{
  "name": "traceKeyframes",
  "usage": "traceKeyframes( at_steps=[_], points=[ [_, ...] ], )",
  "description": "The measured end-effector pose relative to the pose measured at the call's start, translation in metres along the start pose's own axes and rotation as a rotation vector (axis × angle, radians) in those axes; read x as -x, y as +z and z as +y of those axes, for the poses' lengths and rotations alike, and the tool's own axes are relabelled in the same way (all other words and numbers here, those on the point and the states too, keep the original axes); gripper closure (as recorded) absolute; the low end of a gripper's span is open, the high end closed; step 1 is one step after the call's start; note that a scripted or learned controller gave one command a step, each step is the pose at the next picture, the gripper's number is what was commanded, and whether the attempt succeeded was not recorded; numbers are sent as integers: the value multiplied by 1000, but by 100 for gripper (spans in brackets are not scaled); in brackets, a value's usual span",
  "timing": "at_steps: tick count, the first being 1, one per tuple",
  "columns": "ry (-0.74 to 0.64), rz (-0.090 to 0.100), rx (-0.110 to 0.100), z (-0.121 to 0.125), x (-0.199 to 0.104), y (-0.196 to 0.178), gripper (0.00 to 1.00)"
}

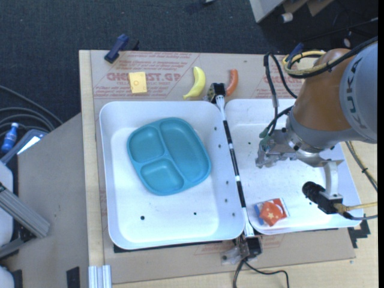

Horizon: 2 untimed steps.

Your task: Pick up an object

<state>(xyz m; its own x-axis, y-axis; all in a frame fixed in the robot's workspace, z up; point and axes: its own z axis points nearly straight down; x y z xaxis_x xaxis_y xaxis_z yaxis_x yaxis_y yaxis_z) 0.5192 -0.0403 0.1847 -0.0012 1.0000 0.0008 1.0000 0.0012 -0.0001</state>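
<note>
Hanging over the right bin (252, 125), the end effector (264, 159) points down near that bin's left wall, with bare white floor beneath it; whether it is open or closed I cannot tell, and nothing shows in its grip. Largest on the counter (90, 161) are the two white bins, side by side, sharing a dark divider between them. The left bin (120, 215) holds a blue divided plate (168, 155) towards its back, with open floor along its front and left edges. The grey arm (336, 101) with its orange band reaches in from the right, bent over the right bin's back half. A small red and white packet (272, 212) lies at the right bin's front edge, apart from the end effector. Behind the bins sit a yellow banana (195, 83), an orange piece (231, 82) and a small yellow block (138, 83).
</note>
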Motion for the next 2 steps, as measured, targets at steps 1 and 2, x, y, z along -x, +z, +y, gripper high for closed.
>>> traceKeyframes(
  at_steps=[1, 2],
  points=[
    [1, 0, -1, 0, 0, 0, 0],
    [2, -1, 0, 35, 59, 100, 0]
  ],
)
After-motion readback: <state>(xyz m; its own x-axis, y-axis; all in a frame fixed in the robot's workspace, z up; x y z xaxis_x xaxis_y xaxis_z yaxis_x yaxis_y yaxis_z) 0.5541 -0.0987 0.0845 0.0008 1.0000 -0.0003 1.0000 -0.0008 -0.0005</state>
